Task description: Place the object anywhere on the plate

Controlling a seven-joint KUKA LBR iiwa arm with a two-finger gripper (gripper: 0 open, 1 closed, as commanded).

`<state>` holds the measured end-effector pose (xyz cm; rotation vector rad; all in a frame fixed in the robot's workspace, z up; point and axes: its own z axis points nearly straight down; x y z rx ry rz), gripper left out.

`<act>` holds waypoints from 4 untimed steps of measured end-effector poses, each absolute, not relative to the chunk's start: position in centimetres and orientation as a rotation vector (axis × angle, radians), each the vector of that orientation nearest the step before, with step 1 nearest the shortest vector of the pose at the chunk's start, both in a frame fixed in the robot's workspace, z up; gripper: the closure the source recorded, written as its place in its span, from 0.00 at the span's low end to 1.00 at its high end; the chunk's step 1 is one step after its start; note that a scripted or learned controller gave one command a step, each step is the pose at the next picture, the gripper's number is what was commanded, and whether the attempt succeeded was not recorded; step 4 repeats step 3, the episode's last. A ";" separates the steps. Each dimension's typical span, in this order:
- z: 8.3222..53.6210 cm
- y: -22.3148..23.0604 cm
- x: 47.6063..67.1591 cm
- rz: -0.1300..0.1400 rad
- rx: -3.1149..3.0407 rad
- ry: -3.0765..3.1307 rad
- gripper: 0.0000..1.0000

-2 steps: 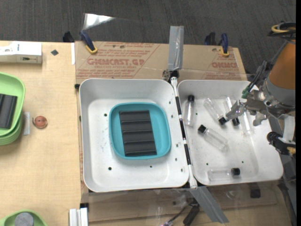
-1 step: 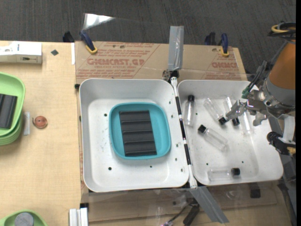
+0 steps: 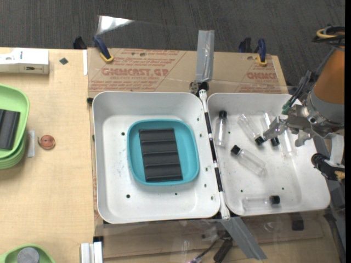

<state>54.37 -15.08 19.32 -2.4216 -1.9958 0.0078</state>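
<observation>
Clear vials with black caps (image 3: 248,158) lie scattered on their sides in the right bin, beneath and beside my gripper (image 3: 276,129). The teal plate (image 3: 190,147) sits flat, well apart.

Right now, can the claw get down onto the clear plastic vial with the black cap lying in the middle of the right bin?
Probably yes. The clear plastic vial with the black cap lies alone on open bin floor, and the claw hangs just up and right of it.

Dark grey carpet (image 3: 164,10) behind a pale wooden bench (image 3: 55,201).
</observation>
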 end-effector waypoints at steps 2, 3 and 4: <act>19.3 -15.1 54.4 0.008 -2.422 -1.996 0.00; 19.3 -15.1 54.4 0.008 -2.422 -1.996 0.00; 19.3 -15.1 54.4 0.008 -2.422 -1.996 0.00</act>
